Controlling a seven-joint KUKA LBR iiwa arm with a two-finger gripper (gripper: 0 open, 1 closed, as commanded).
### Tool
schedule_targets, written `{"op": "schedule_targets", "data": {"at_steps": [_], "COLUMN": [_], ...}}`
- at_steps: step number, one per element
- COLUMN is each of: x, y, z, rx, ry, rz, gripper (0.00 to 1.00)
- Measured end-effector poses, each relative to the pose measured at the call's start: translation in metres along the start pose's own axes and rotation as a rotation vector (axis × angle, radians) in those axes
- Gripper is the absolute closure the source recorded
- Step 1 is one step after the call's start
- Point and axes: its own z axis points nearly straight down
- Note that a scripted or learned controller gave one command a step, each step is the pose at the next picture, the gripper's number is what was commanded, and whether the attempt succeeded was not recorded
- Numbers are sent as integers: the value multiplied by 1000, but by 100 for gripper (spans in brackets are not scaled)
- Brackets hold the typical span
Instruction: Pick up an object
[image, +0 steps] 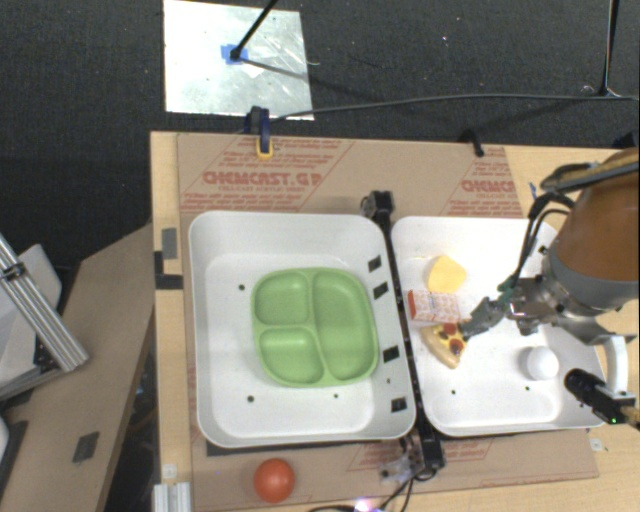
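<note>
Jaws (478, 320) beside a wedge-shaped pizza slice (446, 344) (glossy plastic).

claw (478, 322) over right bin (480, 415) | touching pizza slice (446, 343) | green tray (313, 326) in left bin (215, 300)

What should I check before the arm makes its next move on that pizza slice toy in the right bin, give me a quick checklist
1. Gripper is over the right bin: ok, it sits beside the toy pizza slice.
2. Pizza slice between the fingers: cannot tell, the tip hides the contact.
3. Neighbours clear of the grasp: not ok, the red and white carton touches the slice and the yellow piece lies just behind.
4. White ball out of the way: ok, it lies apart, nearer the arm.
5. Green divided tray in the left bin: ok, well away from the arm.
6. Orange ball outside the bins: ok, on the bench front.
</note>
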Motion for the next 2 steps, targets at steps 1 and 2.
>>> {"op": "schedule_targets", "data": {"at_steps": [1,2], "x": [0,-2], "y": [3,0], "z": [-5,37], "rx": [-12,-7], "ry": [-2,-1], "rz": [-3,-1], "gripper": [0,0]}}
